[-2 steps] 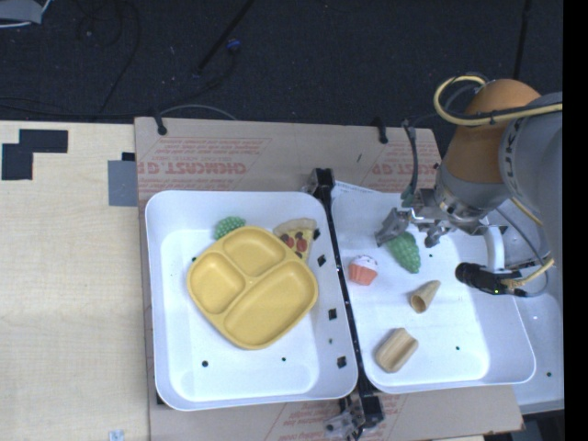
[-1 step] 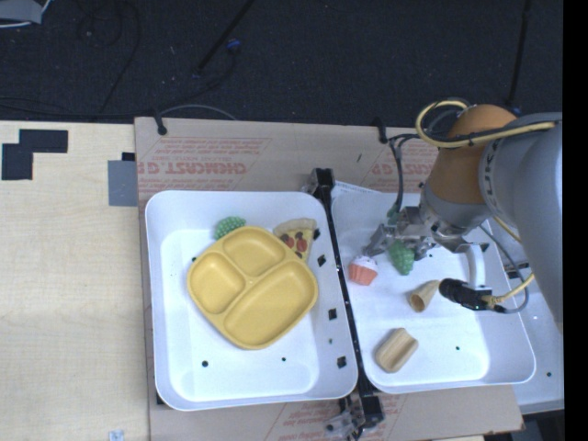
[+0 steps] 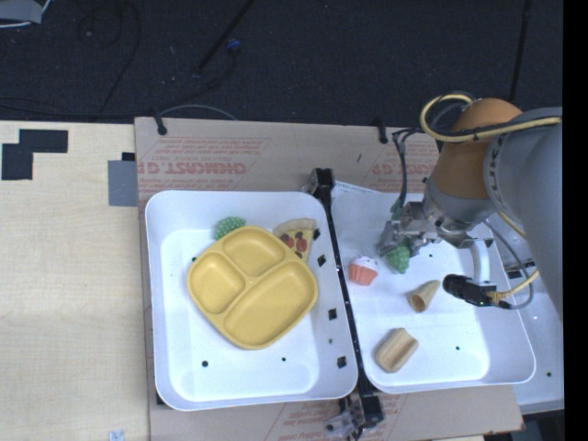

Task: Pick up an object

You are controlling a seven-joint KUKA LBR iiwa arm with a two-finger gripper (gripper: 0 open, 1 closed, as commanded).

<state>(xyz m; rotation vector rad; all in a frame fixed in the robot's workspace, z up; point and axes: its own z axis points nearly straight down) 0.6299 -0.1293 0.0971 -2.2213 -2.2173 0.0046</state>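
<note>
Gripper [image 3: 401,243] down in right bin [image 3: 459,361], just right of cupcake [image 3: 364,270], seemingly closing on green toy [image 3: 399,259]; grip unconfirmed.

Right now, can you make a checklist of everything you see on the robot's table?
Surface: bench with left bin and right bin.
Job's things: cupcake, green toy, cone, tan block in right bin.
Clutter: yellow divided plate, pizza slice, green ball in left bin.
Grippers: gripper right above the green toy.
Cables: yellow cable on the arm.
Surroundings: cardboard, dark floor.
</note>
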